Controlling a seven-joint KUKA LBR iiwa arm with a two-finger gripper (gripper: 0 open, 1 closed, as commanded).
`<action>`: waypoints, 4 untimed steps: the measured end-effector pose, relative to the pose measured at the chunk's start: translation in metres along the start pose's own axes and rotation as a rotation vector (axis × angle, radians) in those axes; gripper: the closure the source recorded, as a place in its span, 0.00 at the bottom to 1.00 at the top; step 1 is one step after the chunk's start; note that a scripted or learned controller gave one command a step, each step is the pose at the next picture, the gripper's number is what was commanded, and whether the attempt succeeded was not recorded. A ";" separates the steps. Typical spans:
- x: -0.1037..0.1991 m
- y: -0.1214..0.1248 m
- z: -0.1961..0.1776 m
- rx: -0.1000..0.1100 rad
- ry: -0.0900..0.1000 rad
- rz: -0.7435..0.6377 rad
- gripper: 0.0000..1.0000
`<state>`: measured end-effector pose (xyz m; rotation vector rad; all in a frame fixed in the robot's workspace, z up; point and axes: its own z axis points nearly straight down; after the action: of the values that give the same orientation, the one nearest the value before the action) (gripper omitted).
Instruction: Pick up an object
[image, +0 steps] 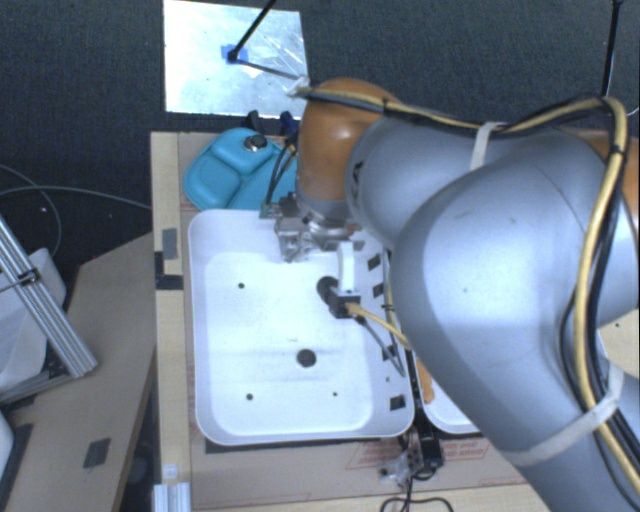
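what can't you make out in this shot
- Right bin: mostly covered by the grey arm in the camera view.
- Claw: too small and shadowed to read.
- Blue object: its right part is hidden behind the arm's orange band.

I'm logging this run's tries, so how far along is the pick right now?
Done: the arm has reached over the left bin, with the gripper low near the bin's far edge. In hand: nothing that I can see; no object shows at the gripper. A small dark object lies on the bin floor, apart from the gripper. Left: the grasp and the lift, so the pick itself looks not yet done.
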<state>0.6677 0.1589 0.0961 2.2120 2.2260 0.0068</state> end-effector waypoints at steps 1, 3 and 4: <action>-0.051 0.001 0.011 0.004 -0.001 0.009 1.00; -0.014 0.003 0.010 -0.002 0.002 0.001 1.00; -0.007 -0.056 0.012 0.009 0.000 0.005 1.00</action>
<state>0.6117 0.1519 0.0840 2.2228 2.2246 -0.0038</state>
